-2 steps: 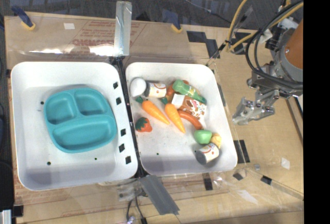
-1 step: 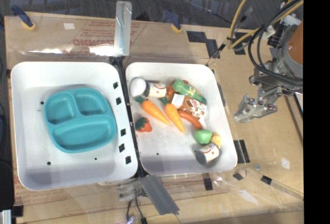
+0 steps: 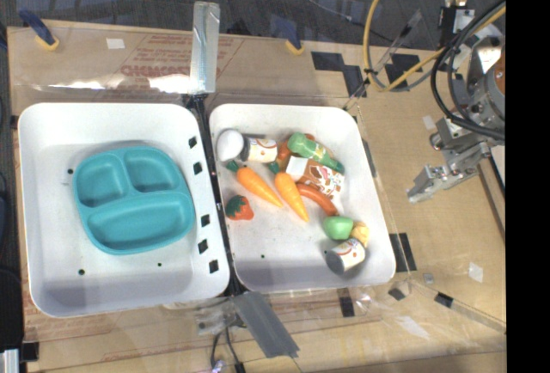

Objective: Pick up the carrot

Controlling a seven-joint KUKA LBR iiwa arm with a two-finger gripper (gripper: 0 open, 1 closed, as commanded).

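One fixed camera looks down at a slant from above on both white bins (image 3: 284,277), arm at right.

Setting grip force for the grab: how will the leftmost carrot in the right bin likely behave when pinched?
The carrot looks like smooth moulded plastic, so probably stiff, light and a bit slippery. Its tapered, rounded shape may squirt from a pinch or roll. Lying against another carrot, it could nudge that one.

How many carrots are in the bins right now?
2. Both lie in the right bin: one carrot left of centre, the other carrot beside it, nearer the middle. More may be hidden under the pile.
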